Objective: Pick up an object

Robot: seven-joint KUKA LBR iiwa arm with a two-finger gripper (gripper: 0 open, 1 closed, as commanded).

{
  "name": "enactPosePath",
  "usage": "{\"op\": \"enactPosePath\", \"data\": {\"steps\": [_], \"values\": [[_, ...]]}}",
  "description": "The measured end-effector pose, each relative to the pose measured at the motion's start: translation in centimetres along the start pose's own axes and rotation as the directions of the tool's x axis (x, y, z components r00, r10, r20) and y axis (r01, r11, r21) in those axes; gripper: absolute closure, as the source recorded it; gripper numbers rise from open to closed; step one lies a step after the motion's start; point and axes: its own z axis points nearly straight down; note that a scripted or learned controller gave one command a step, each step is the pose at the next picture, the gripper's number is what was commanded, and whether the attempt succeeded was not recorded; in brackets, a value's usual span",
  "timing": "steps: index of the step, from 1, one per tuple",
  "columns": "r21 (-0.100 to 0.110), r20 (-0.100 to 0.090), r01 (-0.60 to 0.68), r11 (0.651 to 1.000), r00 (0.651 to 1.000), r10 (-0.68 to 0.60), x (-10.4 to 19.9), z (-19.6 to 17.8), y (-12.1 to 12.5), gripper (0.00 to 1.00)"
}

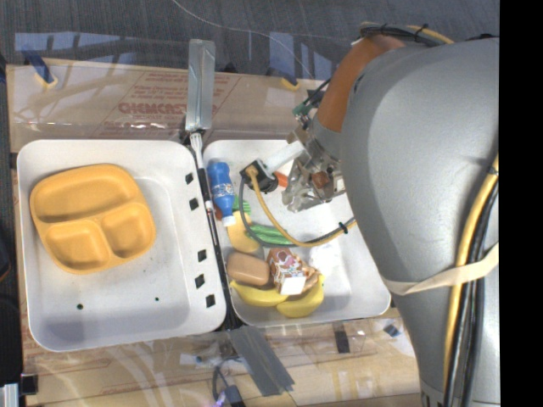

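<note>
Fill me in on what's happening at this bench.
A grey arm reaches in from the right and hangs its tool over the right bin. That bin holds a blue bottle, a banana, a brown block and a small carton. Nothing looks picked up yet. The left bin holds a yellow tray.

Dark grey carpet floor [102, 2] behind bench w/ clear plastic sheet [110, 91] over brown top.

- Blue plastic bottle with a white label [221, 189] lying along my right bin's left wall.
- Yellow banana [284, 299] curving along the near edge.
- Tan bread-like block [248, 270] resting on it.
- Small colourful printed carton [289, 271] just beside that block.
</note>
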Motion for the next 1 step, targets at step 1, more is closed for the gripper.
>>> {"op": "enactPosePath", "data": {"steps": [1], "values": [[-0.001,-0.006,-0.091,0.996,0.996,0.091,-4.74,-0.84,-2.83,1.00]]}}
